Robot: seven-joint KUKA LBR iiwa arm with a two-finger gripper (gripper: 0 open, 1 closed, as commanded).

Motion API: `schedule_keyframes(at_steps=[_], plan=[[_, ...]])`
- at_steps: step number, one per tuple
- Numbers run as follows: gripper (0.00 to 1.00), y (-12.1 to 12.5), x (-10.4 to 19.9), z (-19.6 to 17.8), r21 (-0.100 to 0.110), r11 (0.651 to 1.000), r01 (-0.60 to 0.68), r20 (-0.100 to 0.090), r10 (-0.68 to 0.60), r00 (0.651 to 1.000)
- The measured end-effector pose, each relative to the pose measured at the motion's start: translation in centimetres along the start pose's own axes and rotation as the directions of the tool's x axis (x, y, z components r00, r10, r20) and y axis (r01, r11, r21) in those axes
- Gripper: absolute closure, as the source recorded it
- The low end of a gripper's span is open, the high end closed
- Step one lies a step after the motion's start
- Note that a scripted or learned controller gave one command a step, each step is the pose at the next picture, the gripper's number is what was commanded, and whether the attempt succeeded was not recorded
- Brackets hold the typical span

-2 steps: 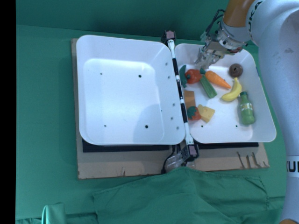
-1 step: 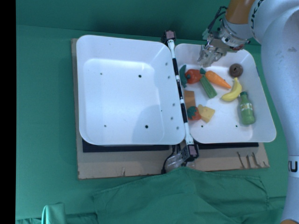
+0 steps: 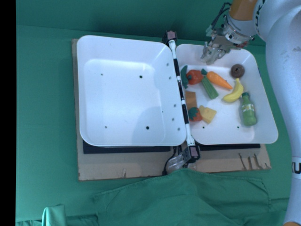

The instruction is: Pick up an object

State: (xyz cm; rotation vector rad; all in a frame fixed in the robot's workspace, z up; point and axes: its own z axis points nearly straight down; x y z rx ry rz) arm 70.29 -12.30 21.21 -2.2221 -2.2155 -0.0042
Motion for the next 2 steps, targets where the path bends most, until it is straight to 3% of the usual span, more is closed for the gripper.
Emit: schedule_keyframes(at_steps=[1,2], plan=[[1.00,0.1,-0.1,-1.4,-0.007,1.000,-0.002,0.002,0.002,1.000],[1.00,-0.2,-2.2,2.7,0.009,1.000,0.003,-0.005,-0.003,1.000]])
